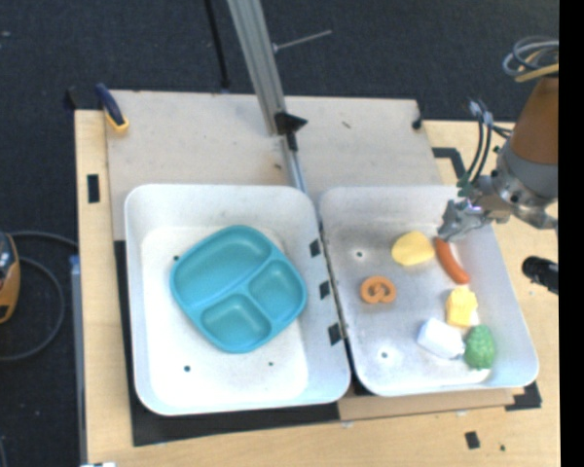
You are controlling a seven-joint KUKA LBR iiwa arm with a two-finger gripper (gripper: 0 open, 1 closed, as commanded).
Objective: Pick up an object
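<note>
Reaching in from the right, my jaws (457, 219) hang over the upper right part of the right bin (370, 358), just above the top end of the orange carrot (452, 260) and beside the yellow lemon-shaped piece (413, 249). Whether they are spread or closed I cannot tell from this slant, and I see nothing gripped between them. The carrot seems the likeliest target, since it lies nearest. To do this well, I would judge it best to turn so I close across its narrow width rather than along its length, come straight down over its middle, and keep clear of the rounded yellow piece almost touching its upper end. It looks like smooth, slim, tapered plastic, so a grip off to one side could let it squirt away. Further down the same bin lie a ring-shaped orange pretzel (377, 290), a blocky yellow chunk (461, 306), a pale white lump (438, 338) and a knobbly green broccoli (479, 346), the last three crowded together and harder to separate. The left bin (146, 368) carries a glossy blue divided plate (237, 287), broad and shallow, poor to pinch. Both bins sit on a pale wooden tabletop (195, 144).
</note>
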